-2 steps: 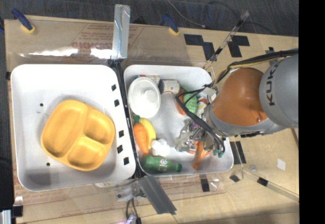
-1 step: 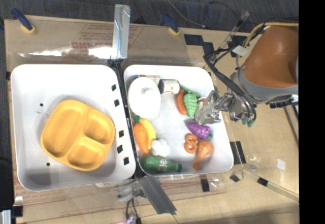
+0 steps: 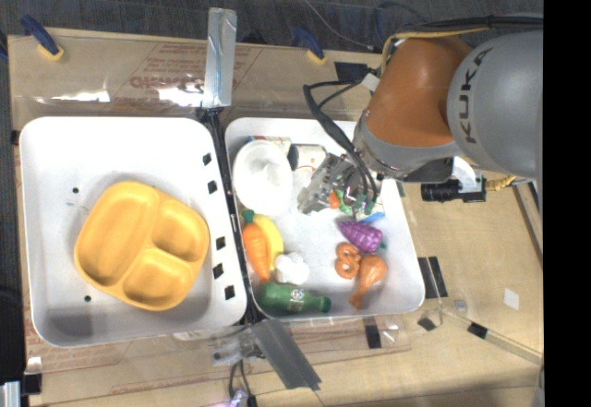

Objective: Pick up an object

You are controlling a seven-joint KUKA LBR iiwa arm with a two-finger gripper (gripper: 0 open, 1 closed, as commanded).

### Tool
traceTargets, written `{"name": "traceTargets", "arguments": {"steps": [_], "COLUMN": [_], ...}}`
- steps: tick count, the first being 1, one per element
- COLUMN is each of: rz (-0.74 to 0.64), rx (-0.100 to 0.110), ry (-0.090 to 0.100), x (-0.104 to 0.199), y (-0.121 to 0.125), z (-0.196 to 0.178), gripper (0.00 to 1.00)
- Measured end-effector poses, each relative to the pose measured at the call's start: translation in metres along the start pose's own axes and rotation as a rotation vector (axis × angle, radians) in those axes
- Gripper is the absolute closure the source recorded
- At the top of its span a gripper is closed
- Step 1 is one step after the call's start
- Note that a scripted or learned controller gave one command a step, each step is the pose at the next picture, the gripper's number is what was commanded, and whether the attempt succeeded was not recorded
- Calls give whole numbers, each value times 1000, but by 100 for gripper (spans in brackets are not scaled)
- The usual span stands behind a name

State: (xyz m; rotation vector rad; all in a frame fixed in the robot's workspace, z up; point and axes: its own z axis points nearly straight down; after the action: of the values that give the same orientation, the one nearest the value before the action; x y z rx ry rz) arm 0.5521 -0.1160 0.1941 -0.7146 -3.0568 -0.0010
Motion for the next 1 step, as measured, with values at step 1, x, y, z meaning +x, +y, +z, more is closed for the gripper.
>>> {"name": "traceTargets", "arguments": {"steps": [1], "rz": [176], "rx": [-1], "ry": [-5], "x": [-45], "y": [46], "z": [-56], "gripper": [100]}}
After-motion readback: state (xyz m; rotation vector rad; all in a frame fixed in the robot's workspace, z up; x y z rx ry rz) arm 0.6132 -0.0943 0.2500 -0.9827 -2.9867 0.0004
